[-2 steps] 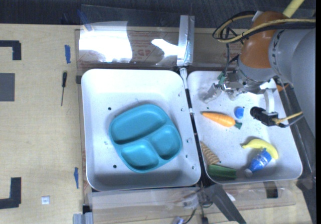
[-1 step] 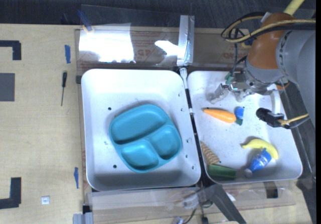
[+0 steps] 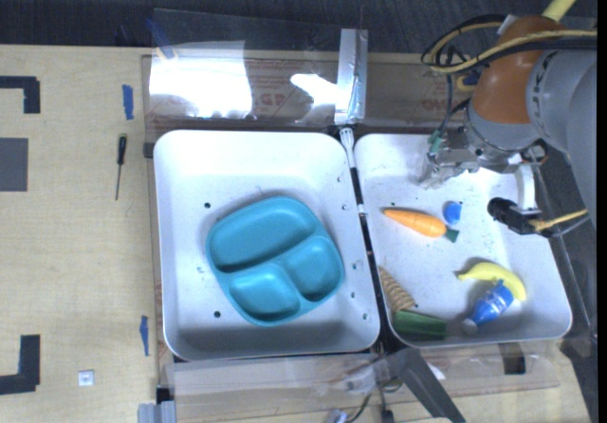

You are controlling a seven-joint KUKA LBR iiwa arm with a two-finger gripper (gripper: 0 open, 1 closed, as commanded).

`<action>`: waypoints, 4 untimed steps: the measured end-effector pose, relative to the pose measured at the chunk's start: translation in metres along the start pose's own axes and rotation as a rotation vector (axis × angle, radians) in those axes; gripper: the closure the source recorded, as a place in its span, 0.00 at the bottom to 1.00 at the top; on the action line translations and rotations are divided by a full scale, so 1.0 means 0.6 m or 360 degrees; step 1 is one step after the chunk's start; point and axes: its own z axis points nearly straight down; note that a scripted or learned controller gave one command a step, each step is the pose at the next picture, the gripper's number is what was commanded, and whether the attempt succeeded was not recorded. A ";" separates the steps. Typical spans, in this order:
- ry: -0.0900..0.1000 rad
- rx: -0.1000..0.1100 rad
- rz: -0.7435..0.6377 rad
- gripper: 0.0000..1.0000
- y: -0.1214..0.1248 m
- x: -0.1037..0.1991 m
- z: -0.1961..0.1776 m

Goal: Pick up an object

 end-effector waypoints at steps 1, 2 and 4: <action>0.0001 0.0002 0.0001 0.00 -0.001 0.000 0.002; 0.0005 0.0011 -0.0117 0.00 -0.107 0.050 0.019; 0.0004 0.0012 -0.0009 0.00 -0.076 0.019 0.020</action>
